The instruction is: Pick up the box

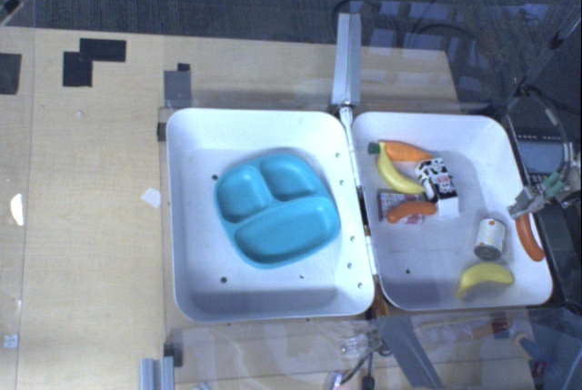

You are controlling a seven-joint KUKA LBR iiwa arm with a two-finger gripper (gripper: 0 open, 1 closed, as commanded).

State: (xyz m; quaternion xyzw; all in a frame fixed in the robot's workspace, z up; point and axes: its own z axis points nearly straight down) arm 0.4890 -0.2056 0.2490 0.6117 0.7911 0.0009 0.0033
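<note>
The jaws hang at the right rim of the right-hand shallow white bin, too blurred to tell whether they are open or closed, with nothing visibly between them. The small flat box with a dark printed face lies near the bin's middle, well apart from them. It is hemmed in by a yellow plastic banana, a black-and-white cow figure and an orange sausage-shaped toy, so a descent could likely catch a neighbour or slip off the flat box.
</note>
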